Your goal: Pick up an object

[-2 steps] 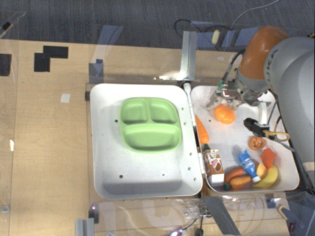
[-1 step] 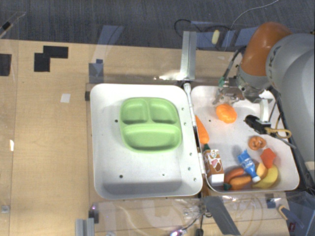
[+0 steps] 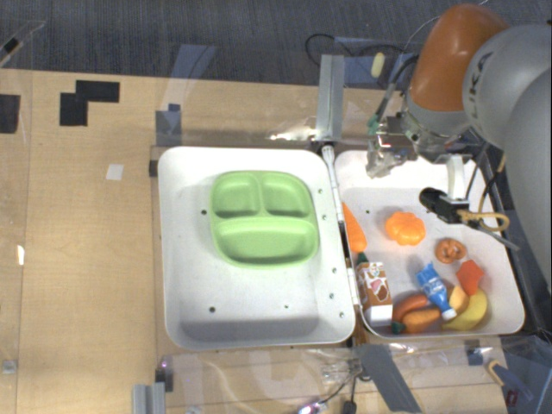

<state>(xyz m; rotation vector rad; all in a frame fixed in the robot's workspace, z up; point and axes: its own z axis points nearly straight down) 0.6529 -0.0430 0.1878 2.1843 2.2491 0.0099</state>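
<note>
Quickly: pincer (image 3: 379, 159) hangs up and left of the orange pumpkin toy (image 3: 405, 228), over the far left corner of the right bin (image 3: 390, 195). Released or clenched, cannot tell from this angle. Grey arm (image 3: 513, 76) comes in from up-right of the pumpkin. Pickable stuff all sits in the same bin as the pumpkin: orange carrot (image 3: 351, 228) left of it along the bin wall, small carton (image 3: 373, 283) down-left, brown donut-like piece (image 3: 450, 250) just down-right, red block (image 3: 470, 275) further down-right, blue bottle (image 3: 434, 287) below it. Yellow banana (image 3: 472, 311) and a hotdog-like bun (image 3: 418, 316) lie at the near edge, below the pumpkin. Banana touches the bottle's end. Left bin (image 3: 185, 304) lies well left of the pumpkin, green divided plate (image 3: 263, 216) flat in it. Both bins sit on the tan bench (image 3: 78, 248).
</note>
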